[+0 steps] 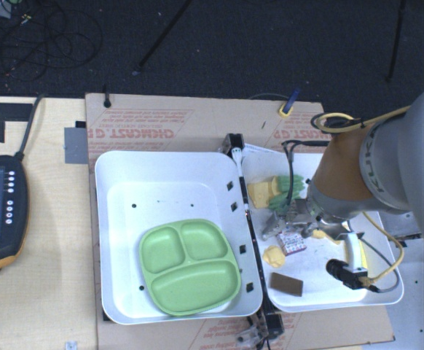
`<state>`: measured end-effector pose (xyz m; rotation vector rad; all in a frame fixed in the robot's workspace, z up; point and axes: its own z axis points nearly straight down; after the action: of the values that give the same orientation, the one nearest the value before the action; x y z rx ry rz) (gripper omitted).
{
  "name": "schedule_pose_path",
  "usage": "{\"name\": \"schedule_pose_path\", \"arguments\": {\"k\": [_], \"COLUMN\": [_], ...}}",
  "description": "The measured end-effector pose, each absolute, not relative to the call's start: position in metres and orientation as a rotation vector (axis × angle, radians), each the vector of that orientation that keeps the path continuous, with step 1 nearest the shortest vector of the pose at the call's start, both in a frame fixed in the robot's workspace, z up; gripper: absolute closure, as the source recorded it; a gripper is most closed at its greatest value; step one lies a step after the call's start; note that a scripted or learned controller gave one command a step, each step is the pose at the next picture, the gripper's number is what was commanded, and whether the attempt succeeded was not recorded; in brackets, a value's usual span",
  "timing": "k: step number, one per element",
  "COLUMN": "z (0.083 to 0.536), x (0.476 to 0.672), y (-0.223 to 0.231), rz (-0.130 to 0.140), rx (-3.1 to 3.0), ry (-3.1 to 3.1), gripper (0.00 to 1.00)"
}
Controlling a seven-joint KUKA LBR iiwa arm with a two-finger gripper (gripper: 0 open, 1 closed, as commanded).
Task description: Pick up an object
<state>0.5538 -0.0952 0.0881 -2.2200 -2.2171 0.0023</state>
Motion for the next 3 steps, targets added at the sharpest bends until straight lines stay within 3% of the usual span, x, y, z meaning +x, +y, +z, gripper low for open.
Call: {"name": "schedule_pose_path", "arguments": {"k": [1, 2, 3], "z": [0.088, 0.088, 0.088], "x": [0.522, 0.540, 0.540], "y": [-0.081, -0.090, -0.085], "rz": [0.000, 0.002, 0.002], "rx": [-2.223, -2.217, -2.221], "ry": [-2.218, -2.219, -2.221], "gripper": [0.00, 0.00, 0.00]}}
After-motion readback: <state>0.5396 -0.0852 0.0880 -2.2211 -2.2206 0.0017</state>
